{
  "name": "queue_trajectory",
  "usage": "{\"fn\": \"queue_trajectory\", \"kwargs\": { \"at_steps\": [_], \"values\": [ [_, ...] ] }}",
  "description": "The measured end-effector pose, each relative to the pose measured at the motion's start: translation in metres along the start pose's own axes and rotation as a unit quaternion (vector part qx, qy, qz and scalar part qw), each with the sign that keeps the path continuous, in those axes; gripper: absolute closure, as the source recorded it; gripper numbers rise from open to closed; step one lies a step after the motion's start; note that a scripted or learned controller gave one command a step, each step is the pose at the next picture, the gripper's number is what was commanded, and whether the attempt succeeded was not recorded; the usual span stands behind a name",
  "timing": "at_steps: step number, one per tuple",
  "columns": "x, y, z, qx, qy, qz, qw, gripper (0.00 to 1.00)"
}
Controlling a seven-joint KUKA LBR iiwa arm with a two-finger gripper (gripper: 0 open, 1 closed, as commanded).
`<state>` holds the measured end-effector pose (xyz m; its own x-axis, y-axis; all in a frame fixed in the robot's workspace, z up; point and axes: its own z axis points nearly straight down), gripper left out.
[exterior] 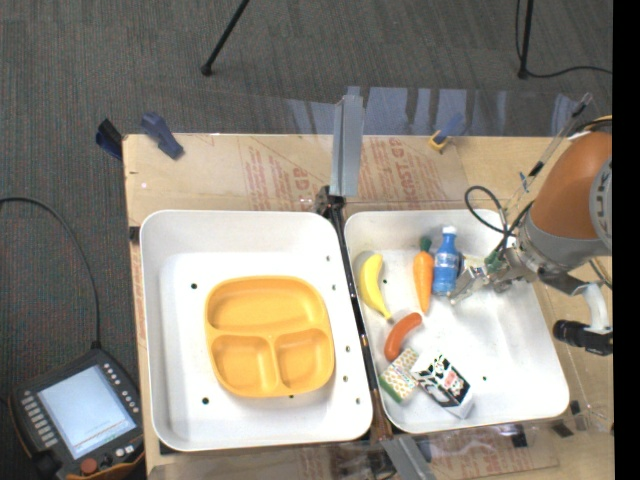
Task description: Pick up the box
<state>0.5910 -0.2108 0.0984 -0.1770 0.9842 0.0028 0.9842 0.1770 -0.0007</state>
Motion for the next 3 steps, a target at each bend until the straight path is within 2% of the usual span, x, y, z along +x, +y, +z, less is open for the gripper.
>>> {"fn": "queue_trajectory", "kwargs": {
  "at_steps": [1,2,3],
  "values": [
    [0.084,-0.027,-0.057,0.001,0.000,-0.021,0.9998,0.00],
    [0.121,-0.042,0.010,0.003,0.000,-0.028,0.9996,0.00],
    [0.119,-0.043,0.002,0.004,0.002,-0.025,0.9997,1.00]
  ]
}}
